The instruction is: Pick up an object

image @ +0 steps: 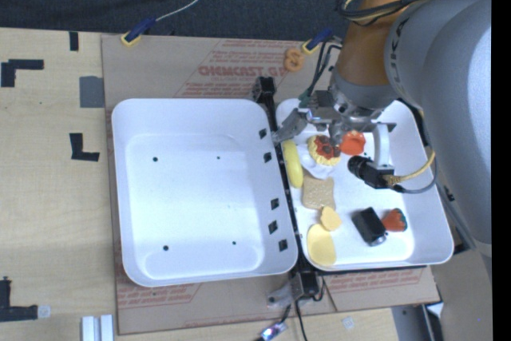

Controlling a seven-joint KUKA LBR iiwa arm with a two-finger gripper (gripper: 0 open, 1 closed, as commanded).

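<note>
On a brown cardboard sheet over pale wood sit two smooth white bins (192,188). Inside the right bin (419,247) lie a yellow banana (293,168), tan toast (318,192), a black block (369,224) and red pieces. Whether the gripper (329,141) above them is clenched, I cannot tell.

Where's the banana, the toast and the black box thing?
banana (294,166), camera view, middle of its yellow length.
toast (318,192), camera view, centre of the slice.
black box (370,224), camera view, its top face.
</note>
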